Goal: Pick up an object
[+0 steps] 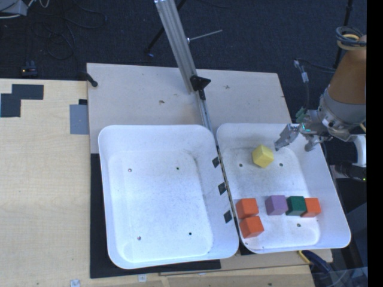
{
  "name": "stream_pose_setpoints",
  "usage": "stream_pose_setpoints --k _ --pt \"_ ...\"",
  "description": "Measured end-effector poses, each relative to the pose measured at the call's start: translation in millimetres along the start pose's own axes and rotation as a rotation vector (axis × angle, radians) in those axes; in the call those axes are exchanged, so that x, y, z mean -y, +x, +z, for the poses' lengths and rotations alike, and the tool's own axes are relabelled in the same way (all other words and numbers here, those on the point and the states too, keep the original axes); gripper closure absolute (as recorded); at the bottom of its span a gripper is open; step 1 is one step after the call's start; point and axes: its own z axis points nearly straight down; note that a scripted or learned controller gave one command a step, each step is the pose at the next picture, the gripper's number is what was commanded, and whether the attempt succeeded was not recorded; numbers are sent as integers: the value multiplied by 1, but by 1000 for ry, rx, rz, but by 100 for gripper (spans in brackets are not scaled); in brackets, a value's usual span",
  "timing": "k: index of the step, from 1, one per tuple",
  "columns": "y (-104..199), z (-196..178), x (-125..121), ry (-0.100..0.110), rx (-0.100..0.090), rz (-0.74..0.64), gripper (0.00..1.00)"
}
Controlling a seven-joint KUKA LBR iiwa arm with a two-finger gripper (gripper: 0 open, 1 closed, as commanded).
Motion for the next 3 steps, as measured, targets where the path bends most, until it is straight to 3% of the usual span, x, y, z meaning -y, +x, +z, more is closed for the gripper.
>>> stream_pose_setpoints --k 1,2,3 --pt "26 91 -40 -1 1 2 0" --pt "66 112 23 -1 0 3 0" --pt "73 111 69 -3 1 4 0"
